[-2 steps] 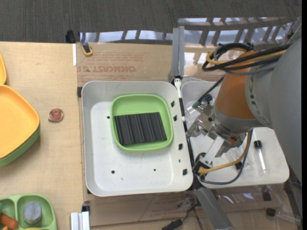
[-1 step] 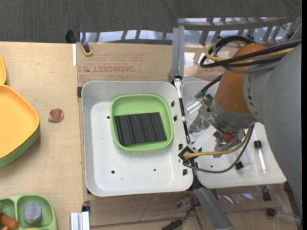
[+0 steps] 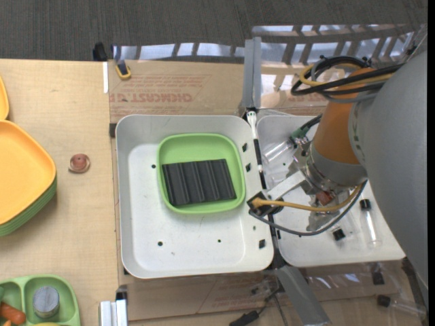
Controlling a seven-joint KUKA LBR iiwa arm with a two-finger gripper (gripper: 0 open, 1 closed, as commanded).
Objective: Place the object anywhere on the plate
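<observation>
1. The dark ribbed object (image 3: 198,182) already lies flat on the green plate (image 3: 200,147), in the left bin (image 3: 190,250), inside the plate's raised rim.
2. The end effector (image 3: 319,197) is over the right bin (image 3: 340,246), below the orange band; whether it is spread or pressed together I cannot tell, since the wrist and cables hide it.
3. Risk: the yellow cable (image 3: 292,206) reaches to the wall between the bins and could snag there if the arm swings left.
4. Risk: a low pass could clip that wall or nudge the plate.
5. Open room: bare bin floor lies below and left of the plate; stacked yellow plates (image 3: 24,175) sit well apart on the surface (image 3: 54,114).
</observation>
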